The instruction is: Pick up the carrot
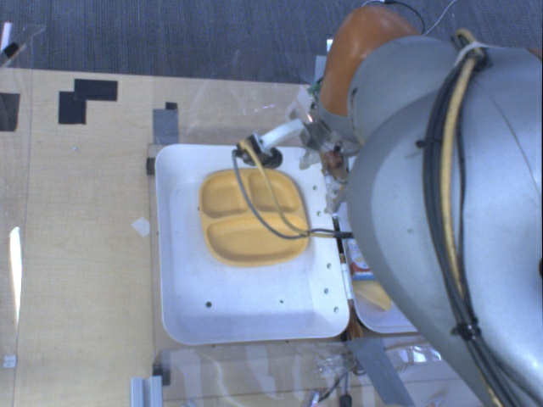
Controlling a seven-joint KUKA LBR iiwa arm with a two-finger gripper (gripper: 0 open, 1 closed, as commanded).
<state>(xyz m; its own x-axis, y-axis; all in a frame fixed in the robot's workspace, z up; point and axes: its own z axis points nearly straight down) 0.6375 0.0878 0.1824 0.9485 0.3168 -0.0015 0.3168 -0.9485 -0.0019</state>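
Fingers (332, 198) seemingly closed, near yellow plate (227, 214)

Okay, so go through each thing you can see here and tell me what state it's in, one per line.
Yellow divided plate: flat in the left bin, upright, nothing in its compartments.
Left bin: level on the bench, holding the plate.
Right bin: mostly covered by the arm; a yellowish item shows at its near corner.
Arm: reaching over the seam between the bins.
Cable: draped across the plate.

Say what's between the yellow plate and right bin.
Camera view: bare left bin floor, crossed by a dark cable from the yellow plate toward the right bin.
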